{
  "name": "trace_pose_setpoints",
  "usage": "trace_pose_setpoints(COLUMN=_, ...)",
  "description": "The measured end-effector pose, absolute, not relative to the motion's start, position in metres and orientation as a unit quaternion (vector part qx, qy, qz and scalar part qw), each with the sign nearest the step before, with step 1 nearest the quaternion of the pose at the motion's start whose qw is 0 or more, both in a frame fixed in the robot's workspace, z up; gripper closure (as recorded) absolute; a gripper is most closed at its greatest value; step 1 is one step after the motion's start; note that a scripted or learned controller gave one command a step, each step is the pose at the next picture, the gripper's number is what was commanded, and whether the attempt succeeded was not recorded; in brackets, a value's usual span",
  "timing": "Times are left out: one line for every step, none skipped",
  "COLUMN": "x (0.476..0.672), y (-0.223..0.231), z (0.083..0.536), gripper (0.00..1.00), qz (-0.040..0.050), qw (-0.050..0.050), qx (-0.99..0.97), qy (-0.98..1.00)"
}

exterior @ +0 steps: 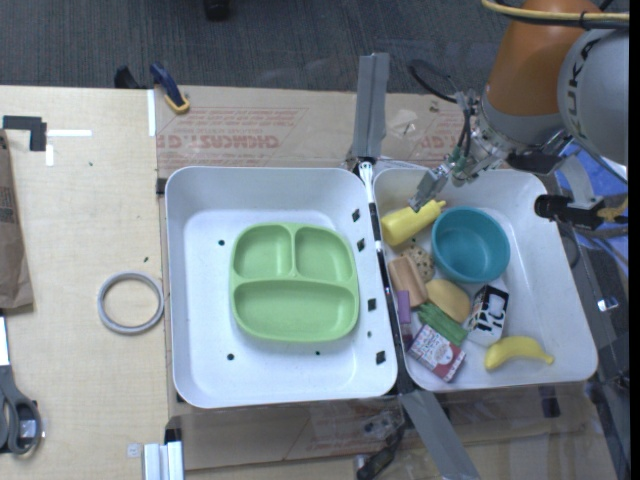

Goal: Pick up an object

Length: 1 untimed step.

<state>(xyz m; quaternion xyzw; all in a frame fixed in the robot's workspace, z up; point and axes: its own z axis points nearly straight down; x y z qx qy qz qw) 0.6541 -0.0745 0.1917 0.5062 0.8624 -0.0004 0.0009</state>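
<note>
Now hovering my jaws [437,181] over right bin [560,353], far-left corner, just above yellow squeeze bottle [408,222]. Jaws looking narrowly parted, gripping nothing. Bottle lying tilted beside teal bowl [471,245], near bin's left wall. Judging: approach step. Next move calling for short descent, jaws straddling bottle neck, then closing.

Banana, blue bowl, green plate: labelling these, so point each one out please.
banana [517,352], camera view, middle of its curve.
blue bowl [470,245], camera view, its inside.
green plate [295,283], camera view, its central ridge.
</note>
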Motion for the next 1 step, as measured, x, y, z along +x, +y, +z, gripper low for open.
trace_pose_setpoints(x=0.6659, y=-0.0992, z=0.1161, gripper=0.00, qz=0.0058, qw=0.013, qx=0.550, qy=0.835)
